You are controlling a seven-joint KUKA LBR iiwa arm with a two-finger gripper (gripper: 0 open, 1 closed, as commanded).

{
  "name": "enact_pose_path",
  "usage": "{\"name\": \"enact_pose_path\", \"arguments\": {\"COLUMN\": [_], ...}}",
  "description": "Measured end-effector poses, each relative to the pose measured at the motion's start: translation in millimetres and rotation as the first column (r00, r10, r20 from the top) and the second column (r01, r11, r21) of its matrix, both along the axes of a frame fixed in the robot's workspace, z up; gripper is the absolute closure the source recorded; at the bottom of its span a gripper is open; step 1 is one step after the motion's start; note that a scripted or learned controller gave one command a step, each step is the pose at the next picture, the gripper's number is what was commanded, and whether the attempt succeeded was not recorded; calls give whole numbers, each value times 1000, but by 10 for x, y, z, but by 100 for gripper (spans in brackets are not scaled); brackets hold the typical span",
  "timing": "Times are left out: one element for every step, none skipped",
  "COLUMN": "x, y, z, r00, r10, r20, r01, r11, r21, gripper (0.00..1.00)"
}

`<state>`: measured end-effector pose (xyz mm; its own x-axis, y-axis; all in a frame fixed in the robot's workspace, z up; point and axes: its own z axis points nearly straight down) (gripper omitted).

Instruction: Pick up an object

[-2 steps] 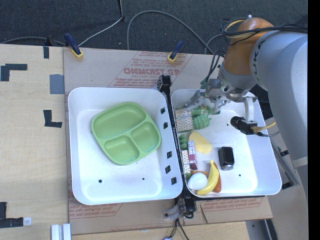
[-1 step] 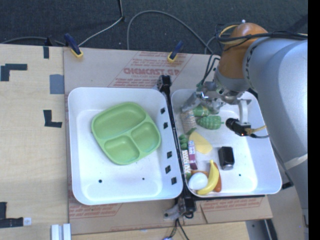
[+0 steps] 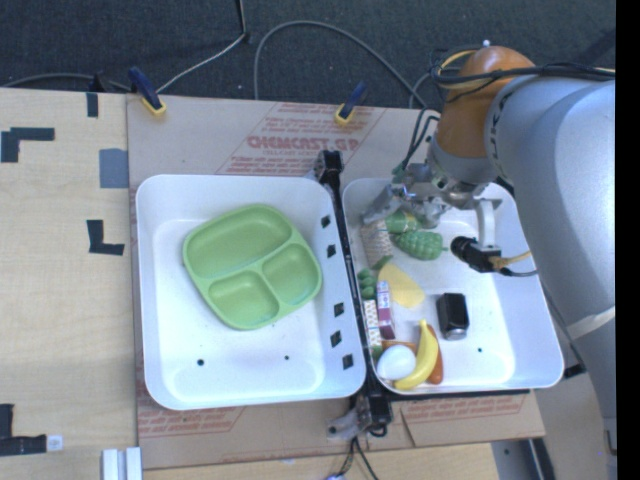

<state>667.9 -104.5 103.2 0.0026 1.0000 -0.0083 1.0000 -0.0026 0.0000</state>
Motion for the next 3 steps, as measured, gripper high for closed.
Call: {"name": "enact_pose_path", "arguments": {"x": [1,27,23], "y": [0,-60,-43], "z": [-5,-69,-70], "r00": [1000,1000,1000], "r10": [0,-3,-5], "r20": [0,-12,-11], "r01": [0,3,6], "r11": [1000,1000,1000], "r21": [0,17,14], "gripper": [0,0,0]}}
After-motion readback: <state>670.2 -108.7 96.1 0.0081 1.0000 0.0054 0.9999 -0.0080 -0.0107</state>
